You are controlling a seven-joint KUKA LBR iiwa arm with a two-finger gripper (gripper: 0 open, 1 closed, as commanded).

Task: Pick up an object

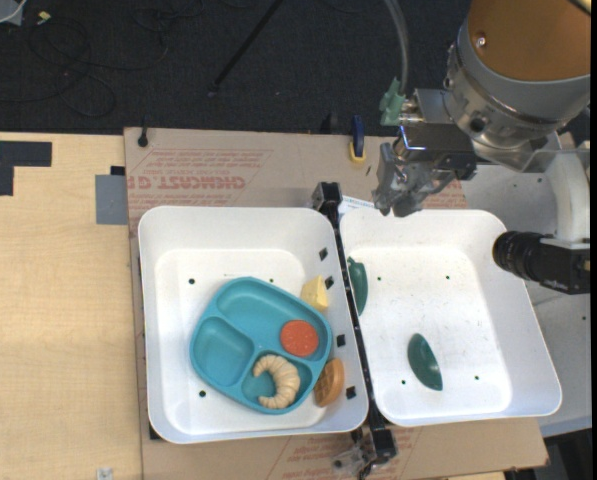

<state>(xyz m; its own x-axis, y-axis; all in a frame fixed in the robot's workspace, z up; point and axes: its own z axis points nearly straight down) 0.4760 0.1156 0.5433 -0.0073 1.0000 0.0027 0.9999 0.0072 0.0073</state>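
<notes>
Jaws (403, 193) hovered over right bin (538, 318) far rim; spread: could not tell. Teal piece (424, 361) lay well below-front of me. Best approach: descend straight, centred over it.

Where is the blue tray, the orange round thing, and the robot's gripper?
blue tray (218, 353): camera view, bare left compartment.
orange round thing (300, 338): camera view, its middle.
gripper (398, 203): camera view, between its fingertips.

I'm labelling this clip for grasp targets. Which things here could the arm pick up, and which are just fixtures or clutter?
Candidates for picking:
teal leaf-shaped piece in the right bin
dark green piece at the divider
yellow wedge
red disc
pale croissant
brown bun
teal compartment tray

Not targets:
two white bins
cardboard sheet
gripper
</notes>
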